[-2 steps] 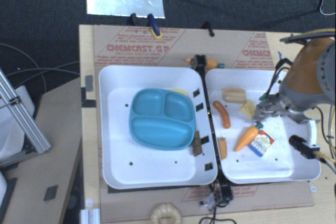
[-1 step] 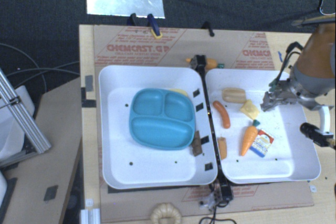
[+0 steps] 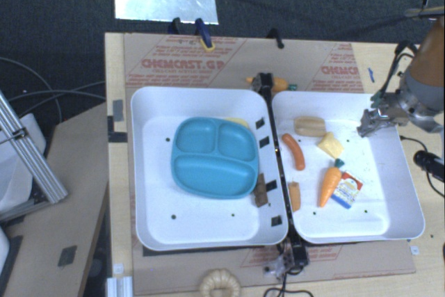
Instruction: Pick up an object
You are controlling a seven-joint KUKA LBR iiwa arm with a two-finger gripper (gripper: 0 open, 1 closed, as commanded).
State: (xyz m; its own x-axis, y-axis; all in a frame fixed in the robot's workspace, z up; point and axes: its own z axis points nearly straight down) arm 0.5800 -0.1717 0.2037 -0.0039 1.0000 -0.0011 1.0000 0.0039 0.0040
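The right bin holds several toy foods: a tan bread roll, an orange sausage, a yellow cheese wedge, a carrot, a small red, white and blue packet and a short brown piece. My gripper hangs over the right bin's upper right part, to the right of the cheese wedge and the roll. It is dark and small in the camera view, and nothing shows between its fingers.
The left bin bears a blue divided plate with a yellow thing peeking out behind it. A small brown object lies by the divider. Cables run on the right, and a metal frame stands left.
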